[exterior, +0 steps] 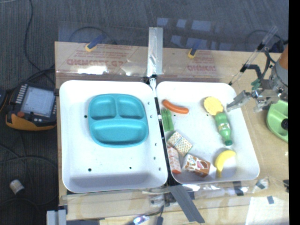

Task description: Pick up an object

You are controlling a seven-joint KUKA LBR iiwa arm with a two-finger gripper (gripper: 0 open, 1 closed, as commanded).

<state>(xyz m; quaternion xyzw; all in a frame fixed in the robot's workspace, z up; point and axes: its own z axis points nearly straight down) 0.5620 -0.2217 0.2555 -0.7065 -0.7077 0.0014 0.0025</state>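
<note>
White plastic walls corral your candidates in the right bin (243, 125), the green bottle (223, 128) closest to the gripper (243, 100), which hovers over the rim with jaws spread wide, holding nothing.

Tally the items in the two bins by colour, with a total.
Left bin:
Teal: 1, divided tray

Right bin:
Orange-red: 1, sausage
Yellow: 2, round piece, banana
Green: 2, bottle, flat packet
Patterned or printed packs: 3, checked pack, red-white pack, brown carton

Total: 9
</note>
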